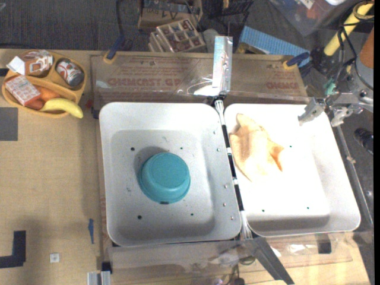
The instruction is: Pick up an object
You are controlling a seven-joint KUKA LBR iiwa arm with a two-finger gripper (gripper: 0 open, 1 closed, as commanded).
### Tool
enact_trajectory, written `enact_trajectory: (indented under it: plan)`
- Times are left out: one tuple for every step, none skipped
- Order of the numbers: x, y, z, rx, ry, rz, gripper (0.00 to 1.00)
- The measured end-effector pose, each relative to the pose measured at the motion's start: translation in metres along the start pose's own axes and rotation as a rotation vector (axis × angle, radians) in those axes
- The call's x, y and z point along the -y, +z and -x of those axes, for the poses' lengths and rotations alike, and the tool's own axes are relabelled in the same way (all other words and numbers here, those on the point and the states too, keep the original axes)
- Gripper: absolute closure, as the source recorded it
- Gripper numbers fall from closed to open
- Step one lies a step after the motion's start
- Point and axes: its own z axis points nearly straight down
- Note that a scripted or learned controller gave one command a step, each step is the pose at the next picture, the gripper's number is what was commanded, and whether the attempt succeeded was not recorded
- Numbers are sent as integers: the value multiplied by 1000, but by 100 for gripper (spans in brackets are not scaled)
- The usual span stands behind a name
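Wooden tabletop point(47, 183) carries two shallow white bins side by side, the left bin point(113, 129) holding an upturned teal bowl point(165, 177) near its middle with bare floor all round it, the right bin point(332, 177) holding a crumpled yellow cloth point(254, 148) against its left wall, beside the divider. Over that bin's far right corner hangs the tool point(321, 112), its fingers spread and gripping nothing, well apart from the cloth, while most of the bin floor right of and below the cloth lies open. A yellow dish point(18, 97) of toy food with a banana point(63, 106) sits at the tabletop's far left edge.
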Motion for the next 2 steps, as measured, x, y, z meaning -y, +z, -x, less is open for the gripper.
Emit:
enact_trajectory:
  plan:
    - [2, 143, -27, 1, -95, 3, 0]
    - [8, 158, -55, 7, -274, 23, 0]
